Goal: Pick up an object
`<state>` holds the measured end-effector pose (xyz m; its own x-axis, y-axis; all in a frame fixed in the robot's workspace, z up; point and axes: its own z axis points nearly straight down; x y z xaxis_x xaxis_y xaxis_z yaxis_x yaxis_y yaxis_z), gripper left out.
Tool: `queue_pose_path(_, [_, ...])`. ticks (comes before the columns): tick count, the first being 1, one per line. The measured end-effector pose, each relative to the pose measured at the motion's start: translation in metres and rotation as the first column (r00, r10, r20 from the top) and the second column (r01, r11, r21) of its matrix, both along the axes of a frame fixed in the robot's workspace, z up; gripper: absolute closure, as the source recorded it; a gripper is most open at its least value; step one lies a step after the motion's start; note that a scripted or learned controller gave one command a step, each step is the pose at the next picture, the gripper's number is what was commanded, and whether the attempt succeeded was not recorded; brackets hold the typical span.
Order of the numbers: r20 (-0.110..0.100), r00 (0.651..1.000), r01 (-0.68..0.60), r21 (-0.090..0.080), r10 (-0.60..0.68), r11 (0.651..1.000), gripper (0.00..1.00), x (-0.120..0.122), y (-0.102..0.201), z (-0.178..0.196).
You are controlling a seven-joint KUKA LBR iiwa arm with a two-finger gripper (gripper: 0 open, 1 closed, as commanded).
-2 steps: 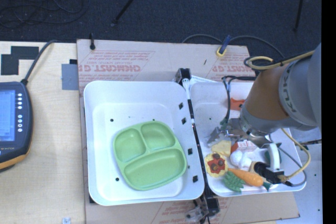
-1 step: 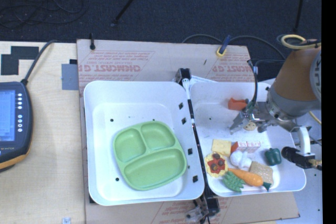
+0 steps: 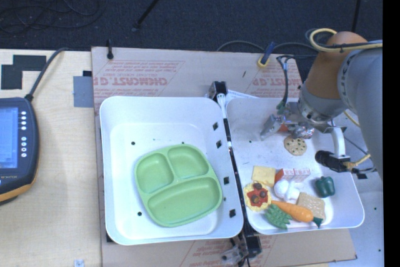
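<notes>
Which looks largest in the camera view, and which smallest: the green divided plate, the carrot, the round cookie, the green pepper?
1. green divided plate, by far the largest.
2. carrot.
3. round cookie and green pepper: they look about alike, so I do not rank them.

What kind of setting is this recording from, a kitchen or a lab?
Most likely a robotics lab, not a kitchen: two white bins on a cardboard-covered bench, toy food beside a green tray, and a teach pendant at the left.
</notes>
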<state>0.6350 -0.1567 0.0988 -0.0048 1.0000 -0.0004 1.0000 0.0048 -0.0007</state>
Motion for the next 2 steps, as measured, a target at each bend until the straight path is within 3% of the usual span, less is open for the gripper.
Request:
queue_pose_path(1, [-0.009, 1.0, 0.005, 0.004, -0.005, 1.0, 0.0, 0.008, 0.006, -0.012])
queue_pose_path(2, [-0.003, 1.0, 0.003, 0.001, -0.003, 1.0, 0.0, 0.008, 0.021, -0.012])
